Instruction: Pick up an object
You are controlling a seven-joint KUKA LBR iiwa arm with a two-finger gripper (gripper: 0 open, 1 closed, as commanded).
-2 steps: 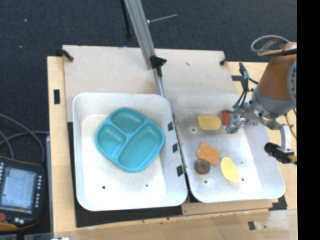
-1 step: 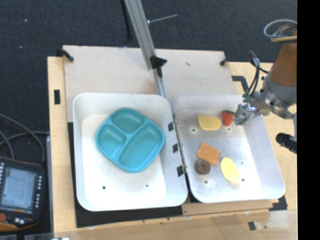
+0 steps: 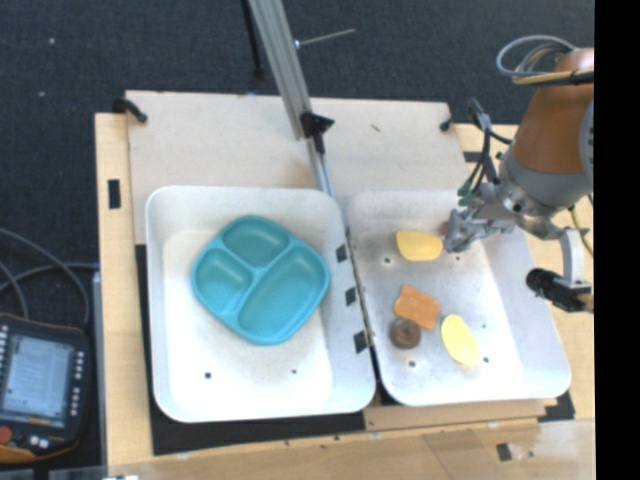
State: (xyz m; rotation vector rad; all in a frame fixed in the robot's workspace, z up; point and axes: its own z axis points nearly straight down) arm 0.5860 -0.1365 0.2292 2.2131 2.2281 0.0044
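Nearest, a yellow oval piece (image 3: 460, 339) in the right bin (image 3: 530, 353), brown round piece (image 3: 405, 333) touching an orange block (image 3: 418, 307), teal divided plate (image 3: 261, 278) in the left bin (image 3: 175, 368), farther, gripper (image 3: 456, 234) just beside a yellow lump (image 3: 418, 246), finger state impossible to tell.

A turquoise compartment plate (image 3: 262, 279) is seen in the white left bin (image 3: 170, 368). In the white right bin (image 3: 530, 358), two yellow pieces (image 3: 418, 245) (image 3: 460, 339), an orange block (image 3: 418, 307) and a brown disc (image 3: 405, 334) are shown. The table (image 3: 200, 138) is pale beige. The arm (image 3: 548, 133) is coloured orange above grey; the pincer (image 3: 456, 234) is grey.
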